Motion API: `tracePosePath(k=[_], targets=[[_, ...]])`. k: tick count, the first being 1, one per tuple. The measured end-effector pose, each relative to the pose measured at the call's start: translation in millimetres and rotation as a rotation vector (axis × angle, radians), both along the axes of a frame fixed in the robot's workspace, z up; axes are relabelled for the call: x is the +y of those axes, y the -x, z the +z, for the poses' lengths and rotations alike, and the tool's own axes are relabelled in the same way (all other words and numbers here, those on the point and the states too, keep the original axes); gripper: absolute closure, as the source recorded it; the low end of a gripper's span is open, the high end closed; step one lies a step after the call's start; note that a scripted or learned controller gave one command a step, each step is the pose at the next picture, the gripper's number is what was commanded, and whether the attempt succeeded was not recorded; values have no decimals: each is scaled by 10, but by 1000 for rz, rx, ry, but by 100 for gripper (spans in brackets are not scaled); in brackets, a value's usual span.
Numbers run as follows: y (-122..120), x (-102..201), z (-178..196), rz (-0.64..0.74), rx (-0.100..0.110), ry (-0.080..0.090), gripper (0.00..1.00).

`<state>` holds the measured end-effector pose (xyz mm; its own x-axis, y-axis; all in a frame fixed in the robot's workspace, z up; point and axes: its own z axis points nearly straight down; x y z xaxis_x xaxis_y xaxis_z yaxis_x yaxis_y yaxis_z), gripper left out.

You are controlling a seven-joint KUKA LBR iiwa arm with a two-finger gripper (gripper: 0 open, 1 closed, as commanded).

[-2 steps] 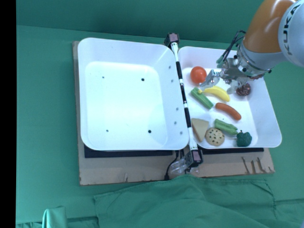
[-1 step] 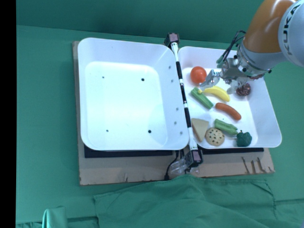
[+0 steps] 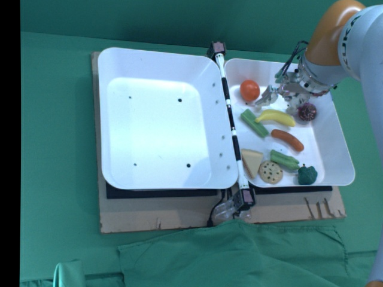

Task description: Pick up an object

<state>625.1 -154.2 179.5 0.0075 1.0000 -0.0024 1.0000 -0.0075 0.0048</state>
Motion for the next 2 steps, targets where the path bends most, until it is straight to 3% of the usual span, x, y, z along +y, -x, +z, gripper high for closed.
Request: tracePosePath(k=[2], targets=[[-66, -130, 60, 3, -1, 1, 0]])
